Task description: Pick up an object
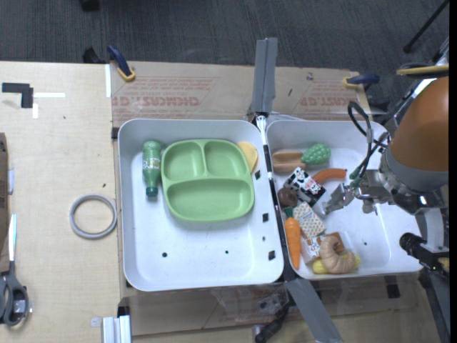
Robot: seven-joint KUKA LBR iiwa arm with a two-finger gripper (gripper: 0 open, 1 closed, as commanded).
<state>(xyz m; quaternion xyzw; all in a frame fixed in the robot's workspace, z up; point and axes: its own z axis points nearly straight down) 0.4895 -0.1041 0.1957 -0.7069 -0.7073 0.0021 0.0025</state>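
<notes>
My gripper (351, 201) hangs over the middle of the right bin (371, 249), open, with nothing between its fingers. Its left finger (334, 201) points toward a black-and-white cow-patterned toy (307, 185) and a patterned packet (310, 222). Around it lie a hot dog (287, 160), a bumpy green toy (315, 154), an orange-red pepper (330, 175), a carrot (293, 240) and a brown pastry (335, 253) near the front wall. The grey arm with its orange band (427, 127) covers the bin's right side.
The left bin (200, 259) holds a green divided plate (208, 180), a green bottle (151, 167) to its left and a yellow piece (248, 153) behind it. On the bench to the left lie a grey ring (93, 215) and scissors (13, 291).
</notes>
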